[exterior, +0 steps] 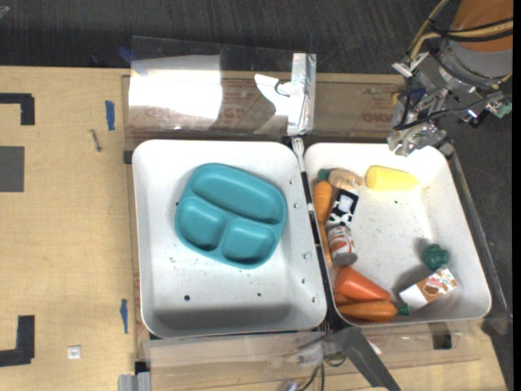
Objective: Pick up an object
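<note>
My gripper hangs over the far right corner of the right bin, above and just right of a yellow block. Nothing shows between its fingers. Along the right bin's left side lie an orange carrot, a black-and-white box and a small spice bottle. At the near edge rest an orange-red cone shape and another carrot. A small carton and a dark green piece sit at the right.
The left bin holds a teal divided plate. A clear plastic panel stands behind the bins. Wooden bench surface stretches to the left.
</note>
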`<control>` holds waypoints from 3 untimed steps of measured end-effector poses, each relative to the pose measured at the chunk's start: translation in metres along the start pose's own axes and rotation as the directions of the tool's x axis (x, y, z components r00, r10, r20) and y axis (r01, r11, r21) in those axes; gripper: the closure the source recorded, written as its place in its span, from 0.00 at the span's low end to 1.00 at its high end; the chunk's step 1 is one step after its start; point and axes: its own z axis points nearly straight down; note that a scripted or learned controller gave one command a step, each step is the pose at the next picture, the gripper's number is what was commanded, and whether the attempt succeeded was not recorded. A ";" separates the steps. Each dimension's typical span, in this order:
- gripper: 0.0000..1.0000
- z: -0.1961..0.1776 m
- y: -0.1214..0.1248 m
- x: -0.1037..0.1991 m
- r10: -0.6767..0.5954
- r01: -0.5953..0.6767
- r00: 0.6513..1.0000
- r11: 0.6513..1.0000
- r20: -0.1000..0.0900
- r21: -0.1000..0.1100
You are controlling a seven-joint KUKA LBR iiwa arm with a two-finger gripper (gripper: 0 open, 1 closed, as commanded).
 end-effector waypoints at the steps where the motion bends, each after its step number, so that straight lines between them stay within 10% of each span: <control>1: 1.00 0.054 0.039 0.033 -0.353 0.353 0.936 0.936 -0.005 -0.012; 2: 1.00 0.003 0.017 -0.021 -0.213 0.213 0.977 0.977 0.000 -0.002; 3: 1.00 0.090 0.045 -0.038 -0.224 0.224 0.974 0.974 -0.007 -0.014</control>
